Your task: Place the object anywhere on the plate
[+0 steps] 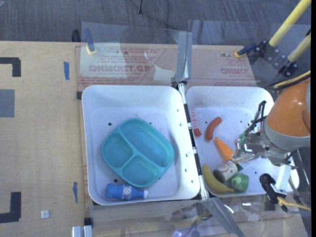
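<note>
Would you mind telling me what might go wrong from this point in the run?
The gripper is low over a tight cluster: carrot, banana, green fruit. It may nudge or grab a neighbour. The plate lies in the other bin, so the object could snag on the divider on its way over.

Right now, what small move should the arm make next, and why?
Probably a short descent onto the carrot. The tool sits in the right bin beside the carrot, with nothing seen between its fingers, while the teal plate waits in the left bin. A grasp must come before any transfer.
</note>
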Action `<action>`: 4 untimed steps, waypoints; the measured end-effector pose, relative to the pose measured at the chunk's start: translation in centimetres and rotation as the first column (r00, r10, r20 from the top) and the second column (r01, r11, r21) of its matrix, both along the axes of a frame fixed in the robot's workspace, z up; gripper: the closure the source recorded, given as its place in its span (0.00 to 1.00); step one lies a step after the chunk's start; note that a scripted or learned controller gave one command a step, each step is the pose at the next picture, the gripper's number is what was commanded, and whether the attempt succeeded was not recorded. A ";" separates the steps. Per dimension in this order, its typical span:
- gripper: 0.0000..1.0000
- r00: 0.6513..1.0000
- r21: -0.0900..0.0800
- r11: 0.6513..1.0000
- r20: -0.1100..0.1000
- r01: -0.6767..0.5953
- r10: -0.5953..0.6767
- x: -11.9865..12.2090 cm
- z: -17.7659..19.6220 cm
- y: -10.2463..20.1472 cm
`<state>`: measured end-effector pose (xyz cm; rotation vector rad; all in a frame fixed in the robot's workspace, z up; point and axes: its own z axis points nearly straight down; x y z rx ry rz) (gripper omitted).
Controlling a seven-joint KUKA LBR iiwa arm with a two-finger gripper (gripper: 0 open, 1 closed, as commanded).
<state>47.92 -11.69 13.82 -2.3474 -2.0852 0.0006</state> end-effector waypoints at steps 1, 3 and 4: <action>1.00 0.998 -0.001 0.998 0.001 0.056 -0.056 0.0 4.6 7.6; 1.00 0.993 -0.001 0.993 0.001 -0.122 0.122 0.0 1.8 -2.5; 1.00 0.999 -0.002 0.999 0.002 -0.032 0.032 2.0 4.6 5.0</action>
